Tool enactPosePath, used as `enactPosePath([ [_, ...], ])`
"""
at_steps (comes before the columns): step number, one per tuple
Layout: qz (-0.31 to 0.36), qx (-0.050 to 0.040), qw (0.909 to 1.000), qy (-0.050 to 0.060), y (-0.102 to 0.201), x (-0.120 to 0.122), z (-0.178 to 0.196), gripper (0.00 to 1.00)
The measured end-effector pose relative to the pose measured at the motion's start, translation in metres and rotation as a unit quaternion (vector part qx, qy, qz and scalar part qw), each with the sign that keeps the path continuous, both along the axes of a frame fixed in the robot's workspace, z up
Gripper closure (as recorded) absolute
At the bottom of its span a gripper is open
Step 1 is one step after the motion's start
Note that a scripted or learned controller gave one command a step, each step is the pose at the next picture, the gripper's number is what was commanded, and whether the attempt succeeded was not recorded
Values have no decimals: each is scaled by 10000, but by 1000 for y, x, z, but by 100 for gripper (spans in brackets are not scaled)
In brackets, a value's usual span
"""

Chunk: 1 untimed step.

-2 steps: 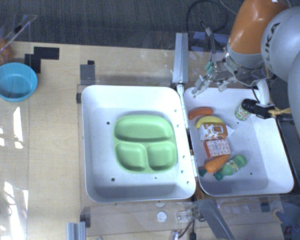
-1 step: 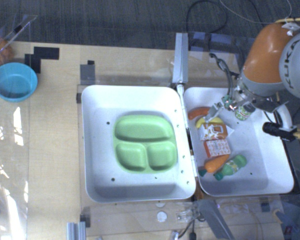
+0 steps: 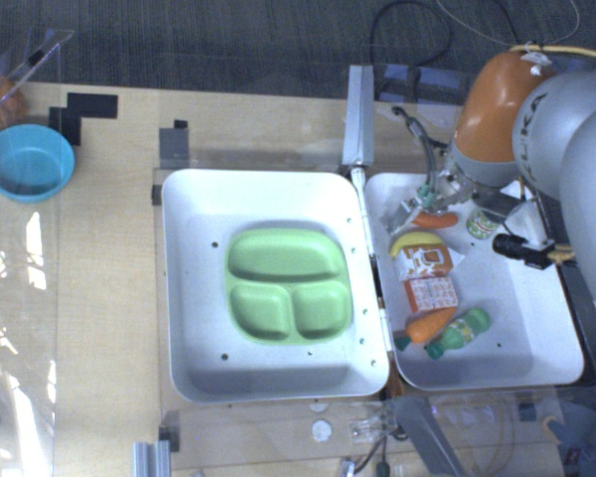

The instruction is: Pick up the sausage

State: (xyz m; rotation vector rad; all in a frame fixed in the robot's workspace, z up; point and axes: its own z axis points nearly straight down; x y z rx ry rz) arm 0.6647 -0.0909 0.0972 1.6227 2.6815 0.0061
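Two white bins (image 3: 179, 266) (side by side), one green tray (image 3: 288, 283), one blue bowl (image 3: 29, 161).

**Arm Hiding Part of the Right Bin**

The arm (image 3: 566, 137) is running off the right edge and covering the right bin's (image 3: 497, 366) far corner. The claw (image 3: 429, 199) is blurring against clutter. The sausage (image 3: 435, 221) is showing only partly beneath it. A can (image 3: 483, 226) is sitting half hidden.

bins (image 3: 194, 266) white glossy plastic | tray (image 3: 288, 283) matt green plastic | bench (image 3: 109, 296) pale wood | bowl (image 3: 28, 162) blue plastic
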Motion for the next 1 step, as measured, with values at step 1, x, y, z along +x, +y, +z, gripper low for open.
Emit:
enactPosePath([
  [1, 9, 1, 10000, -45, 1, 3, 14, 100],
])
